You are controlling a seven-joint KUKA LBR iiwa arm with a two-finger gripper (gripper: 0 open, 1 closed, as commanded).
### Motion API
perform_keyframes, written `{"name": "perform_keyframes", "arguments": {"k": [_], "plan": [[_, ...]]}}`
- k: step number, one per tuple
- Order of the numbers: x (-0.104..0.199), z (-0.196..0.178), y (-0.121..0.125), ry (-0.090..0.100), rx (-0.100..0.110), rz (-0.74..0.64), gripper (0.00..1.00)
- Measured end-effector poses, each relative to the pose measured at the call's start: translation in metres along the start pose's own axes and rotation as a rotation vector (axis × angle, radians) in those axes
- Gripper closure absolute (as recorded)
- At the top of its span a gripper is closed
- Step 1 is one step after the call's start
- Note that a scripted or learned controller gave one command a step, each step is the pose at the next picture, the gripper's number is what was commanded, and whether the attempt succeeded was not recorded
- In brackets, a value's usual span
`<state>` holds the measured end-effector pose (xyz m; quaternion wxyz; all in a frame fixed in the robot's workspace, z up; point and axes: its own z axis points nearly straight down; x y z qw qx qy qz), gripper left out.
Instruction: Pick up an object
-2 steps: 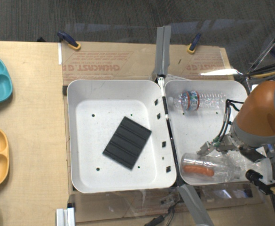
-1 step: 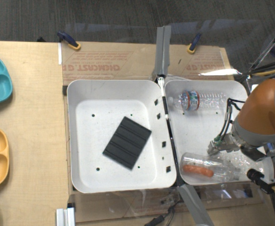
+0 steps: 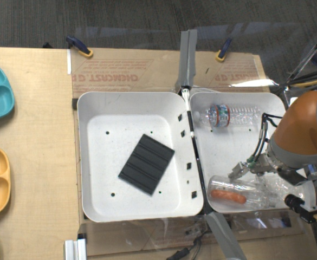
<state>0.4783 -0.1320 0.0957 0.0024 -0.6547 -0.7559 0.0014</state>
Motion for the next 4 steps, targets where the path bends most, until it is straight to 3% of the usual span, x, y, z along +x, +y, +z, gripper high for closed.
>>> {"name": "perform_keyframes", "arguments": {"k": [1, 2, 3, 4], "plan": [[-0.043, -0.029, 0.021, -0.001, -0.001, 0.161, 0.00], [0.017, -0.159, 0.078, -0.003, -0.001, 0.159, 0.00], [0.040, -0.100, 0.168, -0.003, 0.001, 0.154, 0.00], [0.009, -0.033, 0.176, -0.003, -0.002, 0.157, 0.00]]}}
